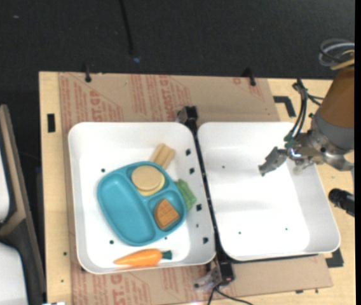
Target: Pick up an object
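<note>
Carrot [143,257]: lies in the left bin [82,170], long axis left-right.
My gripper [273,162]: over the right bin [320,234], fingers apparently parted, pinching nothing.
Direction: carrot well left and nearer the camera.

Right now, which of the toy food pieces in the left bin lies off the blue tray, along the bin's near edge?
The carrot: orange with a green top, lying alone on the bin floor below the blue tray. The round cracker and the brown piece sit in the tray.

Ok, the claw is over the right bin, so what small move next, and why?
Probably swing left across the divider toward the carrot. The claw hangs above bare floor of the right bin, while the carrot lies alone near the left bin's front edge.
</note>
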{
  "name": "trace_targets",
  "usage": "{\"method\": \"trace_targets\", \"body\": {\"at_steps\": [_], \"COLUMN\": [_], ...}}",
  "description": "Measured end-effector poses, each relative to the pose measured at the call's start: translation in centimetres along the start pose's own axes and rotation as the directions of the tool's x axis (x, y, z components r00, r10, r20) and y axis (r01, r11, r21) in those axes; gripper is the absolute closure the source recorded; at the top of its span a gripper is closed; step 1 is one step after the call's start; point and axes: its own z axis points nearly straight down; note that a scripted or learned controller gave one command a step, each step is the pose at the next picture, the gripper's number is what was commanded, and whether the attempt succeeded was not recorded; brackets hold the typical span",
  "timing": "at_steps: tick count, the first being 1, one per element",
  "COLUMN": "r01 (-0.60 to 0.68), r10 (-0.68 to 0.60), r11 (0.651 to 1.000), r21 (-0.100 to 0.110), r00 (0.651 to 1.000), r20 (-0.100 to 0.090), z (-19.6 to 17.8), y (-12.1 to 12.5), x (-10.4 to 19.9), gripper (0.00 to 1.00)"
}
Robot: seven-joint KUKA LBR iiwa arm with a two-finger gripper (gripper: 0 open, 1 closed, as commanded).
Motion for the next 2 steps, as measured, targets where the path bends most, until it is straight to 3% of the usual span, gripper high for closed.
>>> {"method": "trace_targets", "body": {"at_steps": [1,2], "r01": [-0.004,0.0], "r10": [0.004,0.0], "r11": [1.0,1.0], "r21": [0.008,-0.005], "r00": [1.0,1.0], "r20": [-0.001,0.002], "z": [8.7,2.5], "y": [0.6,2.5], "x": [-4.4,-6.3], "gripper": [0.0,0.0]}}
